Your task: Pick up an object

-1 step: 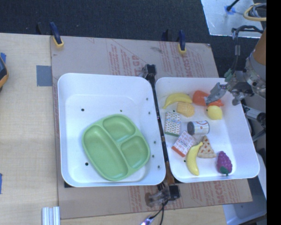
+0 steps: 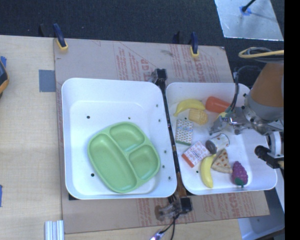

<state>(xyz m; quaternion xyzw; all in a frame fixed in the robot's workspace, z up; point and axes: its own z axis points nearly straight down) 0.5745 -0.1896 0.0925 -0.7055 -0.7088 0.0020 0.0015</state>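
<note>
**Now: gripper low in right bin, grip unclear**

Gripper (image 2: 221,126) is down in the right bin (image 2: 262,184), above the food items. Cannot tell how it is set or if it has hold of sth; metal parts blur together. Just under it lies a small dark-ended can (image 2: 216,144). Near it: pizza slice (image 2: 222,162), banana (image 2: 206,170), purple grapes (image 2: 239,173), red-white packet (image 2: 194,153) w/ print too small to read, a greenish box (image 2: 184,131), corn (image 2: 198,116), second banana (image 2: 188,105), orange item (image 2: 217,104). Left bin (image 2: 75,91) holds a green divided tray (image 2: 123,156). Cardboard under the bins has red writing, not readable.
</note>
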